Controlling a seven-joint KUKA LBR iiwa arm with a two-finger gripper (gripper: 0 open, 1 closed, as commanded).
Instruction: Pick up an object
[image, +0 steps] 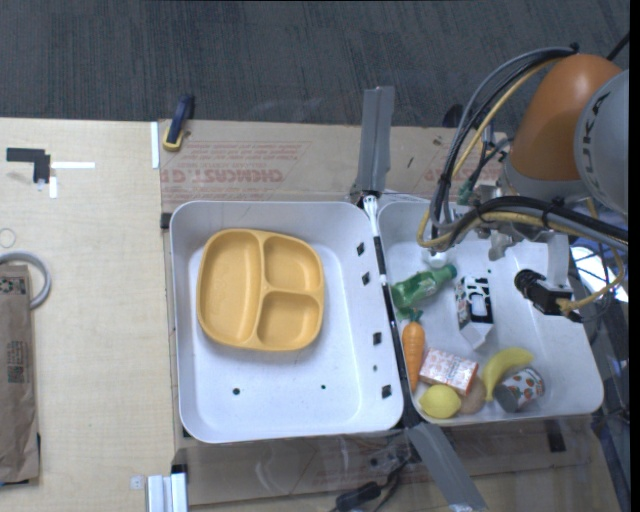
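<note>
The right bin (572, 372) holds a green bottle (422, 286) lying on its side, an orange carrot (412, 350), a pink and orange box (447, 370), a lemon (440, 401), a banana (503, 368) and a grey patterned ball (518, 389). My gripper (474, 305) hangs low in the middle of this bin, just right of the bottle and above the banana and the box. It appears as a white and black shape seen from above. Nothing is visibly held in it.
A yellow divided plate (260, 290) lies in the left bin (185, 330). The arm's grey body, orange band (560, 110) and cables cover the right bin's far right part. A brown paper bag (15, 370) lies on the bench at far left.
</note>
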